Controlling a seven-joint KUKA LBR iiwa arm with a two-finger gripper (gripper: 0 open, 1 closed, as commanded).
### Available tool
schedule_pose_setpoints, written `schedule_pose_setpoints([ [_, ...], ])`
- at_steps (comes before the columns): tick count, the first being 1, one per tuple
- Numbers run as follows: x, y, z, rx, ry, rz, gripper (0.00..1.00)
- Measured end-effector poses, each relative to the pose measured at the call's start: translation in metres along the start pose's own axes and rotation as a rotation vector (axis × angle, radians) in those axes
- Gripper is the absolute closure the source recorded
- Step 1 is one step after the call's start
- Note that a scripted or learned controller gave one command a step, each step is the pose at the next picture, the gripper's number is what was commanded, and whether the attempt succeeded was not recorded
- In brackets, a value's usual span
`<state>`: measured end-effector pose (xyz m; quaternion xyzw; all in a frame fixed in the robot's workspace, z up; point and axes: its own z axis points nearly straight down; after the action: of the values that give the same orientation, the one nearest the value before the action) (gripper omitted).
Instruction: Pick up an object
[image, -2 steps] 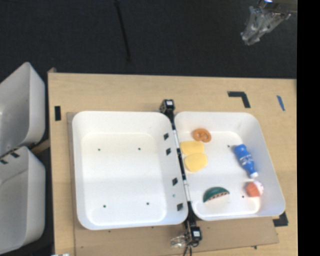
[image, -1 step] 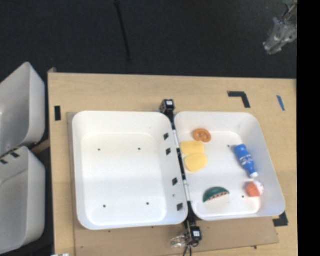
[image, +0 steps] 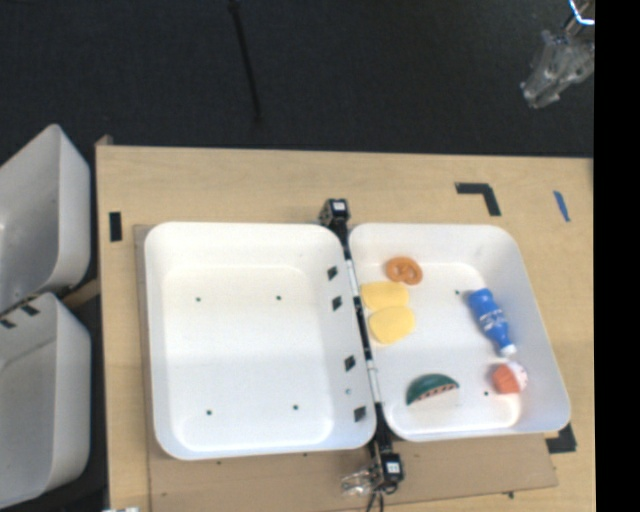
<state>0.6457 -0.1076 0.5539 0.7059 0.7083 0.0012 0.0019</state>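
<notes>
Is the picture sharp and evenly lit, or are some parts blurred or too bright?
Camera view: the white plastic left bin is glary, nearly overexposed; the blue plastic bottle and round orange pretzel look soft but readable; the grey gripper at top right is blurred against the dark background.

A pale wooden desk fills the middle of the frame, with dark floor above it. Two white bins sit side by side on it, touching along a central seam: the left bin and the right bin. Black clips mark the seam's upper end (another cluster sits at the lower end). Black tape corners and a blue mark lie at upper right. White boxes stand at the left edge.
</notes>
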Motion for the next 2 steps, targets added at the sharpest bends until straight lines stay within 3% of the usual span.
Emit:
schedule_pose_setpoints([
  [1, -0.068, 0.005, 0.003, 0.001, -0.003, 0.007, 1.0],
  [2, -0.123, -0.032, 0.005, 0.004, -0.001, 0.006, 1.0],
])
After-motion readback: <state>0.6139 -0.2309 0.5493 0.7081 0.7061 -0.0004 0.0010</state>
